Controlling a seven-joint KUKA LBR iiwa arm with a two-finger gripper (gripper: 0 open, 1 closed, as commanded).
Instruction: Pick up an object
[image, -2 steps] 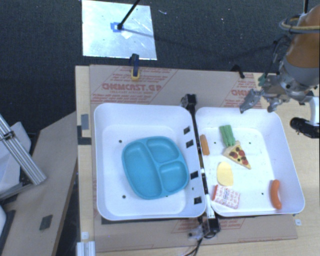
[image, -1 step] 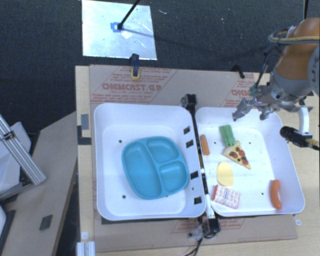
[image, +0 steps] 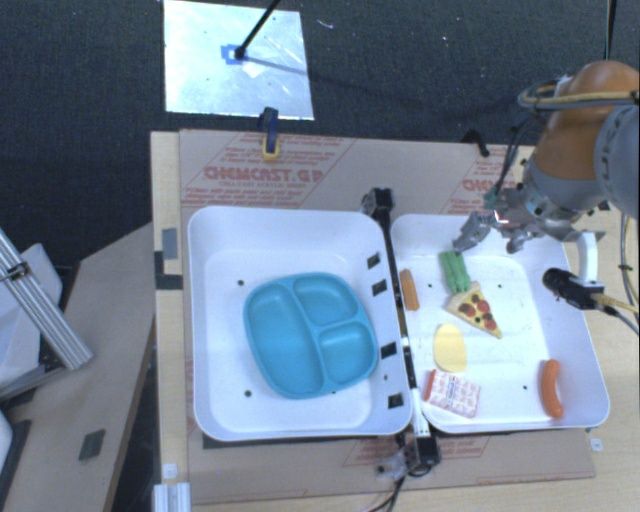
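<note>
The arm (image: 590, 110) reaches in from the right — grey, with its orange band uppermost near the top right. Its wrist bends down and leftward, ending in the gripper (image: 495, 233), which hangs over the far edge of the right bin (image: 520, 395) — fingers spread apart, nothing between them.

Glossy plastic bins (image: 300, 225) hold a smooth blue tray (image: 310, 333).

Green bean (image: 455, 271), pizza slice (image: 478, 311), and sausage (image: 551, 388) lie flat in the right bin (image: 590, 400).
</note>
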